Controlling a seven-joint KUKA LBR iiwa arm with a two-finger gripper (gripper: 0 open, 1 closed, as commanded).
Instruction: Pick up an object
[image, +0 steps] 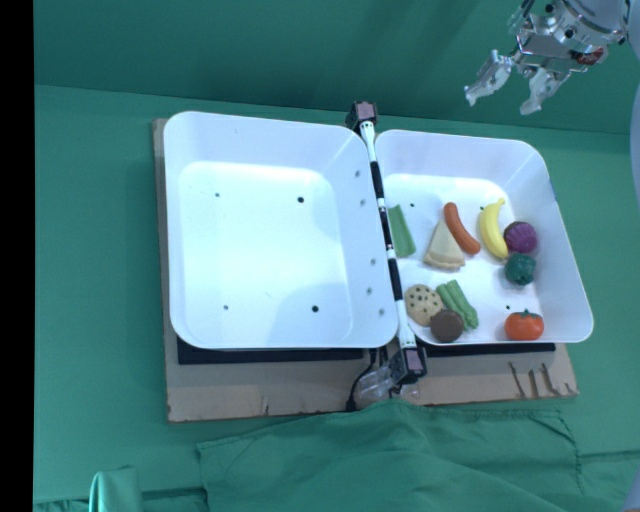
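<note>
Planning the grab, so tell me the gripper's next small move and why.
Probably bring the gripper forward and down over the right bin. It hangs open above the green cloth beyond that bin's far edge, holding nothing, while the toy foods, such as the banana and the sausage, all lie in that bin.

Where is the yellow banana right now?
The banana lies in the right bin, toward its far right side. It sits between the orange sausage on its left and the purple fruit on its right.
</note>
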